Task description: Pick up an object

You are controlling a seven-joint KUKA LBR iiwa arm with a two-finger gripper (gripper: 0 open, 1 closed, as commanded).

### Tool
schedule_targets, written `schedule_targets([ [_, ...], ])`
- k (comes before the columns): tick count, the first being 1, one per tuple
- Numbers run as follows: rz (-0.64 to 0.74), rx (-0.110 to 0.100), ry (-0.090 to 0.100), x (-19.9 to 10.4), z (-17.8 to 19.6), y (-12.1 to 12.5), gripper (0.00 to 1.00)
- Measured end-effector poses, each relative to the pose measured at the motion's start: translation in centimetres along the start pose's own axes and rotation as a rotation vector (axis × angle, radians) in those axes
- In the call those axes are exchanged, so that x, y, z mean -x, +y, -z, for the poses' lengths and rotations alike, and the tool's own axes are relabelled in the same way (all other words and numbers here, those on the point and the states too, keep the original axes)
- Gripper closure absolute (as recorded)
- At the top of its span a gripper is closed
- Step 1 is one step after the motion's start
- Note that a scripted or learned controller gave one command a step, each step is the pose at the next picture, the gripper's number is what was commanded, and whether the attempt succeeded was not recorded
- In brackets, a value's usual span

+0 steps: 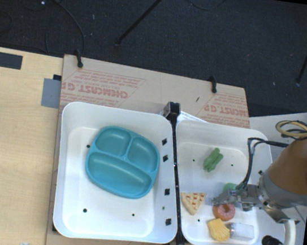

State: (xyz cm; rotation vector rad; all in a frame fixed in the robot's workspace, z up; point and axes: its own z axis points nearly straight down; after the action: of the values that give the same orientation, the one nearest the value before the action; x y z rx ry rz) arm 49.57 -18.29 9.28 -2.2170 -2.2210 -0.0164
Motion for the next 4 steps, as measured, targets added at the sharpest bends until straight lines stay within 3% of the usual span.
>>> schedule_targets([
  [1, 0.001, 0.012, 0.001, -0.1, 1.6, 0.5, 1.00],
  [2, 0.000, -0.006, -0.009, -0.5, 6.1, -0.2, 1.00],
  [4, 0.000, -0.003, -0.010, -0.3, 14.7, 0.2, 1.00],
])
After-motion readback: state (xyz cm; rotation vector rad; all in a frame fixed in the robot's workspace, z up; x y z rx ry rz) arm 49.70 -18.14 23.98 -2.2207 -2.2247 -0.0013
